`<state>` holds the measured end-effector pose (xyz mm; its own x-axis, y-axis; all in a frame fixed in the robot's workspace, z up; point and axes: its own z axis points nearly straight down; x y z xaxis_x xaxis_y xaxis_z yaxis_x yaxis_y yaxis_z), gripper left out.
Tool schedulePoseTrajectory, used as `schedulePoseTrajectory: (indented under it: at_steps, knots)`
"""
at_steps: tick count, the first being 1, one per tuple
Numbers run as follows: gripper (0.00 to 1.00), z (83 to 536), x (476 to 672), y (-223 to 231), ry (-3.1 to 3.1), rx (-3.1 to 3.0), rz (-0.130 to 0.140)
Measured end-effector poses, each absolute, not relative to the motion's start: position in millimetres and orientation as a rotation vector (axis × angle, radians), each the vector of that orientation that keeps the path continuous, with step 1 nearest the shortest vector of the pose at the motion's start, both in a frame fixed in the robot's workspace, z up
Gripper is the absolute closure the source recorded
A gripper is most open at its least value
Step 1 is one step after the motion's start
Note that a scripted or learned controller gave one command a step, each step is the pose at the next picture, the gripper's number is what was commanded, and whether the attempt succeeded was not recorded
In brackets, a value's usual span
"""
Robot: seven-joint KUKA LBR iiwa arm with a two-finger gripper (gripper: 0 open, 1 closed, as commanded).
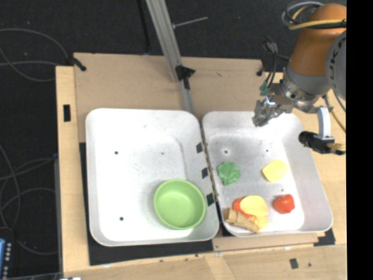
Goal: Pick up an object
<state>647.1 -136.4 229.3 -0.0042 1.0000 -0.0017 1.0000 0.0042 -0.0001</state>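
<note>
Gripper [263,116]: over right white bin's [309,156] far edge; fingers' state cannot be told.
Right bin: green leafy toy [228,172], yellow piece [274,171], red piece [284,203].
Left white bin [116,133]: round green bowl [179,203].

Bright even light from overhead; the two white bins [145,150] nearly wash out, with speckly noise across their floors. Soft short shadow under my gripper [263,114] on the right bin's far rim. Floor around the bench [233,69] is dark. Whole frame slightly soft and grainy.
</note>
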Motion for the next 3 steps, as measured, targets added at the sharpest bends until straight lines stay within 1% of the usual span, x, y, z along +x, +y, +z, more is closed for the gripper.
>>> schedulePoseTrajectory:
  at_steps: [1,2,3]
  knots:
    - [1.00,230,620.7,-96,2.226,2.216,-0.001]
    - [1.00,240,600.9,-39,2.232,2.213,0.004]
    - [1.00,241,588.8,20,2.232,2.213,0.003]
